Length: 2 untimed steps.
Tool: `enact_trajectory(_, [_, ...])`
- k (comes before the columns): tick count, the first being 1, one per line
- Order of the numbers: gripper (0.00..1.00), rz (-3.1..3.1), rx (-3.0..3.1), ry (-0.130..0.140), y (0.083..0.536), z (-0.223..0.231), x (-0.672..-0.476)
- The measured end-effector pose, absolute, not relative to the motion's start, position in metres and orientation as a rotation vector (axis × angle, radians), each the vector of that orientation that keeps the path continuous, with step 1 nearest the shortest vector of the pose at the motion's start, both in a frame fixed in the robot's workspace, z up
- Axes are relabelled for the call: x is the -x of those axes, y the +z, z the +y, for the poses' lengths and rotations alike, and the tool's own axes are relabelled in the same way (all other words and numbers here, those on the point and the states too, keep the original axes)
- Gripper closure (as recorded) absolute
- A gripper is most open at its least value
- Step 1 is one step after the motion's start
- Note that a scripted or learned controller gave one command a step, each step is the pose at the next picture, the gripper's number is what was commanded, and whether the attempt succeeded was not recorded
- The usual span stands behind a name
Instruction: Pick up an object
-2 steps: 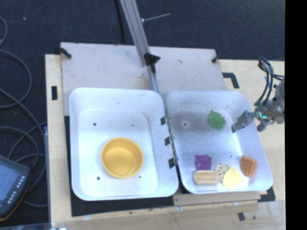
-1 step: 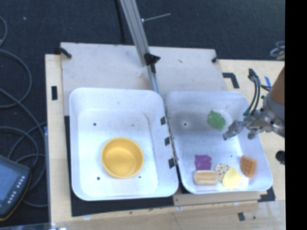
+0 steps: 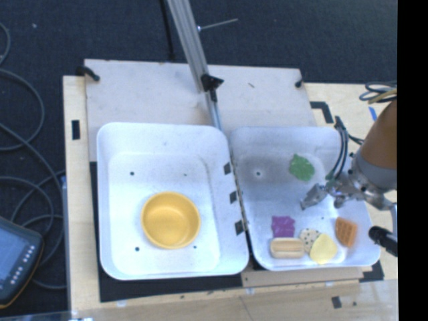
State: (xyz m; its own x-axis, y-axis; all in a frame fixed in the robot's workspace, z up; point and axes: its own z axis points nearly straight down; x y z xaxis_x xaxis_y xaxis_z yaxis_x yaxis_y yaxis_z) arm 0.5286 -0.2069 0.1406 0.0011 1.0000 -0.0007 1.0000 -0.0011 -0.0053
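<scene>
Left bin [image 3: 120, 146] holds one yellow bowl [image 3: 170, 219], sitting low-centre, well apart from the arm. Nothing else in there. Bowl is wide and round-rimmed, likely a poor fit for a two-finger pinch unless caught by the rim; a reach that far also crosses the divider between the bins.

Right bin [image 3: 267, 146] has the clutter. Purple piece [image 3: 283, 226] near the front, tan bread-like roll [image 3: 287, 248] just below it against the front wall. Speckled round item [image 3: 308, 237] next, touching or nearly touching the pale yellow wedge [image 3: 324, 249]. Green lumpy item [image 3: 301, 167] sits alone further back. Orange waffle-like piece [image 3: 346, 232] at far right near the wall.

Gripper [image 3: 314, 198] hangs over the right bin, between the green item and the front cluster, nothing seen between its fingers. Whether the pincer is wide or narrow: cannot tell, too blurred.

Risks: gripper sits over bare bin floor, so a straight descent probably closes on nothing. Front cluster is packed tight, so fingers may land on two items, or shove one into the wall. Flat pieces lie low and could slip out. Green item is isolated, looks like the safest target, though its lumpy shape could squirt out sideways
</scene>
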Motion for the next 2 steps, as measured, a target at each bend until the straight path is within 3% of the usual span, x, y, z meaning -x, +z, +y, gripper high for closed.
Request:
enact_trajectory(1, [0.0, -2.221, 2.228, 0.002, 0.1, -0.209, -0.529])
enact_trajectory(2, [1.0, -2.216, 2.236, -0.004, 0.112, -0.209, -0.53])
